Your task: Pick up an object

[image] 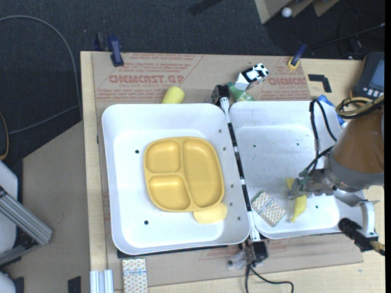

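In the right bin (275,133), near its front edge, lies a small yellow banana-shaped piece (299,207). A checkered packet (267,208) rests just left of it. My gripper (299,189) hangs directly over the yellow piece's upper end, at or just above it, and the grey wrist hides the contact. The arm with its orange band (360,154) comes in from the right over the bin's right wall. The left bin (122,163) holds a yellow three-compartment plate (183,173), and a pale yellow lump (211,213) pokes out from under its front edge.
Behind the bins on the bench lie a yellow cylinder (173,94) and a black-and-white toy (253,74) beside a green item (241,88). Blue clamps (114,49) (297,55) grip the board's far edge. A patterned packet (134,273) lies in front of the left bin.
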`<state>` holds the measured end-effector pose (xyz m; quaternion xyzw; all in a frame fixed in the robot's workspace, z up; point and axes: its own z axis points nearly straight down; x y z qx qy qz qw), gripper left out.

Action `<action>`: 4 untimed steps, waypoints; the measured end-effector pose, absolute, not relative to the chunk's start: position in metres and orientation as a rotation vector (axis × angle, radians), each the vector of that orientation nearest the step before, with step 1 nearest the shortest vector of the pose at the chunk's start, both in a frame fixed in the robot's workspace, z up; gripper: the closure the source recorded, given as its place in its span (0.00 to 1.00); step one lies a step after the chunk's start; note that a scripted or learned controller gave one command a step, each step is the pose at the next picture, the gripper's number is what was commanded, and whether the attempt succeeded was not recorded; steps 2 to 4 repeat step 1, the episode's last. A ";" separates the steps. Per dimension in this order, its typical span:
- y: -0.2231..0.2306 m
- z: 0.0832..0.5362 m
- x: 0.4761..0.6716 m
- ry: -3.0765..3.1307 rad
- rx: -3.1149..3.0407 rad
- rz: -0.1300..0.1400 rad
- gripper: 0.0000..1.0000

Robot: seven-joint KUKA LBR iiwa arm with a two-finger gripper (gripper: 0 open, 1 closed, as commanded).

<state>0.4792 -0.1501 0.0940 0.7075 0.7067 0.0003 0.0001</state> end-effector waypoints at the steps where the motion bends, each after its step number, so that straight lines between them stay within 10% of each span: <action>1: -0.081 0.185 0.511 2.223 2.219 0.002 1.00; 4: -0.081 0.185 0.511 2.223 2.219 0.002 1.00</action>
